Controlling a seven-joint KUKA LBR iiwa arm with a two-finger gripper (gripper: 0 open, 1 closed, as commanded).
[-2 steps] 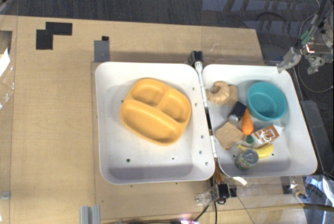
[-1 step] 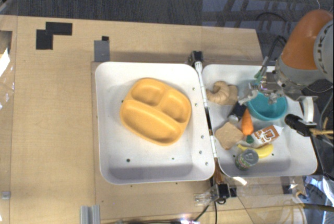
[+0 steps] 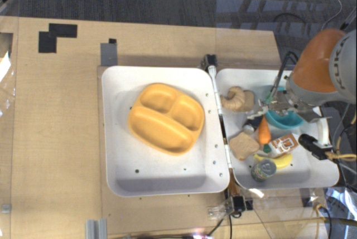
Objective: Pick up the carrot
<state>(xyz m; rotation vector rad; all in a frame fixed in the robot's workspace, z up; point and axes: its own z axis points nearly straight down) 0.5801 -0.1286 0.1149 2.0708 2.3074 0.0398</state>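
Note:
The carrot point(image 3: 264, 131) is a short orange piece standing roughly on end in the right bin point(image 3: 323, 176), among other food items. My gripper point(image 3: 261, 113) reaches in from the right and hovers just above the carrot's top end, next to a teal bowl point(image 3: 284, 119). The arm's orange band point(image 3: 317, 65) sits above the bin's far right side. Nothing is visibly held.
Around the carrot lie a beige pastry point(image 3: 237, 98), a bread slice point(image 3: 244, 146), a small labelled carton point(image 3: 283, 144), a banana point(image 3: 280, 161) and a can point(image 3: 264, 170). The left bin point(image 3: 120, 176) holds a yellow divided plate point(image 3: 166, 117).

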